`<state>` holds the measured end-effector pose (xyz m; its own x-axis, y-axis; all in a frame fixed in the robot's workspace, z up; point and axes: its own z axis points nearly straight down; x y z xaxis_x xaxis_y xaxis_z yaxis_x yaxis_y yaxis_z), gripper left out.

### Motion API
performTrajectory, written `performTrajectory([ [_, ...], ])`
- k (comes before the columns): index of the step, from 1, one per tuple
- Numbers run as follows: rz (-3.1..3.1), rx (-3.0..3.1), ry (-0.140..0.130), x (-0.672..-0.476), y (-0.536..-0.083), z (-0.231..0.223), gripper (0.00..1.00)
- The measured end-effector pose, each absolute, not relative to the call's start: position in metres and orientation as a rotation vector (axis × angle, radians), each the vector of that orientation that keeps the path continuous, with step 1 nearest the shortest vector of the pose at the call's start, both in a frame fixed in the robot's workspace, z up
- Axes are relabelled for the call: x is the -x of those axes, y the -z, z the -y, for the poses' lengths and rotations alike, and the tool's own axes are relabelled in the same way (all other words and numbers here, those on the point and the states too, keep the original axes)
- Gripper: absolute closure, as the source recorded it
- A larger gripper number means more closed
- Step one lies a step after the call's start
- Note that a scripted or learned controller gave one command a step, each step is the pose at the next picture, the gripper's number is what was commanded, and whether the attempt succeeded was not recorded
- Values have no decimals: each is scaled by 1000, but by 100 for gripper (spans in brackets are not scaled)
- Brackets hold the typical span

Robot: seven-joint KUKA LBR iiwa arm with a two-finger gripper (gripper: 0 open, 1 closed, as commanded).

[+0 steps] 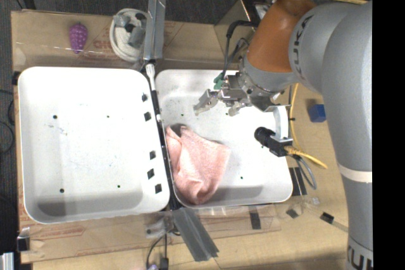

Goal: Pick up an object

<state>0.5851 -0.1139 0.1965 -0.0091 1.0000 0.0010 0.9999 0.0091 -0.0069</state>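
arm [316, 41]: grey, orange band, reaching over right bin's top edge | left bin [38, 136]: bare white floor | right bin [253, 183]: holds cloth | pink cloth [196, 164]: crumpled, bottom-left corner against divider | gripper [215, 99]: fingers spread, nothing between, above cloth | purple object [78, 36]: bench, top-left corner

Two bins sit side by side on the bench [95, 243]. A cloth [197, 164] lies in the right bin [266, 190], against its left wall, with the gripper [218, 101] above the bin's far half. Behind the left bin [82, 136] lie a small fruit-shaped toy [78, 36] and, to its right, a roll of cord [128, 33].
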Motion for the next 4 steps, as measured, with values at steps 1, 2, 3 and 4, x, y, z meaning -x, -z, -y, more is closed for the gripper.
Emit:
performTrajectory([
  [1,2215,2224,-1,-520,-92,127,0],
  [2,2227,2213,-2,-593,-92,114,0],
  [3,2237,2201,-4,-540,-91,101,0],
  [4,2240,2197,-7,-540,-100,102,100],
])
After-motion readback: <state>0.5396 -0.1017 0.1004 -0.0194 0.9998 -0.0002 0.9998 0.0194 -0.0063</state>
